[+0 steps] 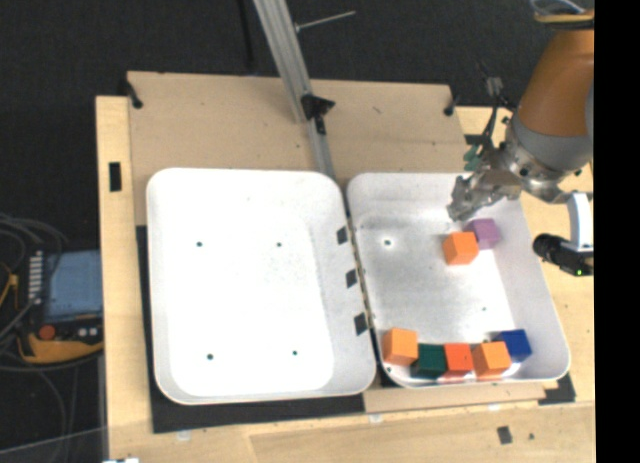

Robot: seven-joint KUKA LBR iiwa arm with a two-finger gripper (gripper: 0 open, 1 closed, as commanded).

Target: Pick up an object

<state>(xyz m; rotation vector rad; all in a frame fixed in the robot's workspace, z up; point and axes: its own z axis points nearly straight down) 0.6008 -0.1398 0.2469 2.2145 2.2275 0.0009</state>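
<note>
The gripper (466,203) is hanging over the right bin (420,296), just beside the orange block (461,248) and purple block (486,232); I cannot tell its state.

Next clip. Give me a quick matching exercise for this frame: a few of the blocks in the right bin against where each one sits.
Things:
1. small purple foam cube
2. blue foam cube
3. dark green foam cube
4. lone orange foam cube

Places:
A. near edge of the right white bin, between two orange cubes
B. just below the gripper
C. right end of the near row
D. mid-bin, touching the purple cube's left

Pairs: 1-B, 2-C, 3-A, 4-D
</note>
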